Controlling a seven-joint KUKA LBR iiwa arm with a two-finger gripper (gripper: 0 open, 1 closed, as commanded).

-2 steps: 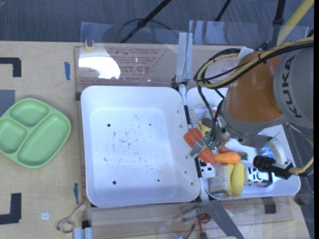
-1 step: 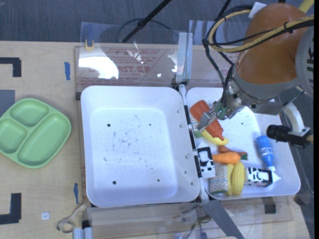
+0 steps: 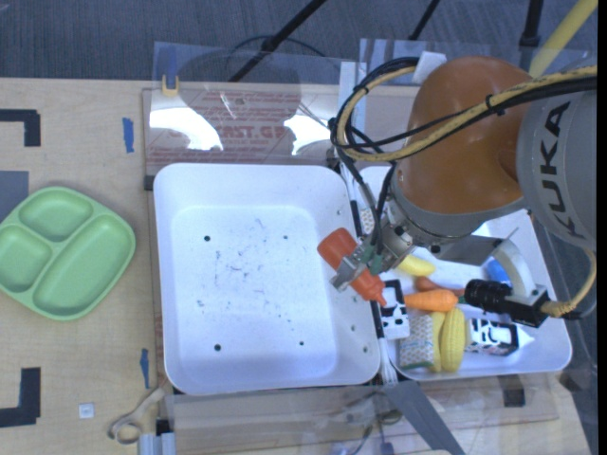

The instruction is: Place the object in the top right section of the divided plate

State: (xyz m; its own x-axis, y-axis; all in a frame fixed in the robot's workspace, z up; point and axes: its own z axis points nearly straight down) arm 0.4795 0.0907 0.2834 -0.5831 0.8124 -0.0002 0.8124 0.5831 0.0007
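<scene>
A green divided plate [image 3: 64, 251] with three sections lies on the wooden bench at the far left, outside the bins. My gripper [image 3: 357, 269] hangs over the right edge of the left white bin [image 3: 237, 282]. It is shut on an orange-red toy object [image 3: 338, 247], which sticks out up-left from between the grey fingers and lies far right of the plate. The arm's orange band [image 3: 465, 140] looms above it and hides part of the right bin.
The right bin [image 3: 555, 349] holds several toys: a yellow piece [image 3: 415, 265], an orange carrot [image 3: 433, 300], a corn cob [image 3: 451, 336], a black item [image 3: 489, 294], a white-and-black cube [image 3: 489, 336]. A clear plastic sheet [image 3: 237, 112] lies behind the left bin.
</scene>
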